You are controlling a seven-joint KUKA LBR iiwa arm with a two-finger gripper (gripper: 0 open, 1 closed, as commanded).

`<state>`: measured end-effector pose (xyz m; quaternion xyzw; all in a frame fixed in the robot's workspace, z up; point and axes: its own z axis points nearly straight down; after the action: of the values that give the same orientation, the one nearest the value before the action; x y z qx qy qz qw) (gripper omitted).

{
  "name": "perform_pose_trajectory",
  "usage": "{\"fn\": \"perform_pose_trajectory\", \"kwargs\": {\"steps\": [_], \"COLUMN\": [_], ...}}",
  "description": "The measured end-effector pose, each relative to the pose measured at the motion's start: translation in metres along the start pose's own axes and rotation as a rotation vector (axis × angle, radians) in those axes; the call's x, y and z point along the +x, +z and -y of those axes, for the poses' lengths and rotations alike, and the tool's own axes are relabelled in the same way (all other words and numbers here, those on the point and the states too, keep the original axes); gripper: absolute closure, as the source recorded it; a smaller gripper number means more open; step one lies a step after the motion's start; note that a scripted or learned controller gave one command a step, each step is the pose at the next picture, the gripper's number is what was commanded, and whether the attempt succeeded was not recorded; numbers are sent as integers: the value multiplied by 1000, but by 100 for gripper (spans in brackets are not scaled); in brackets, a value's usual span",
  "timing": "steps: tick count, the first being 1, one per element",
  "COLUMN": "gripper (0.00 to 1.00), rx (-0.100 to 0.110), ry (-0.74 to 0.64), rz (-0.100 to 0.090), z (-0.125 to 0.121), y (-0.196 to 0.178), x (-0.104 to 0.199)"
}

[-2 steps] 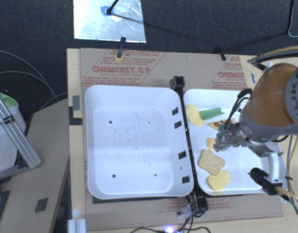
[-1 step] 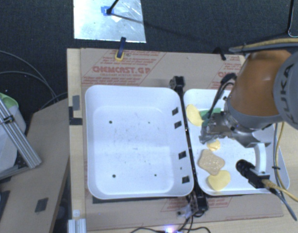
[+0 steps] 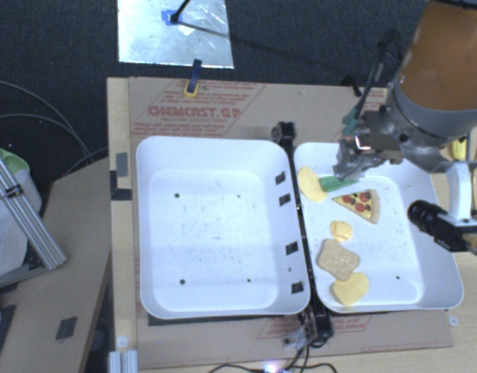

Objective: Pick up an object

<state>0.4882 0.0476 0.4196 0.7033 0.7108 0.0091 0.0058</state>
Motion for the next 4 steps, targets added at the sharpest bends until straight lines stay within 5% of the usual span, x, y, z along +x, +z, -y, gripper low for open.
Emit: {"fn": "perform_pose_trajectory", "kwargs": {"steps": [1, 2, 4], "gripper": [100, 100, 100], "rx": [20, 7, 19], "ry": [2, 13, -3], "rz": [3, 5, 0], "z": [2, -33, 0], "y": [30, -64, -59], "x": [45, -4, 179]}}
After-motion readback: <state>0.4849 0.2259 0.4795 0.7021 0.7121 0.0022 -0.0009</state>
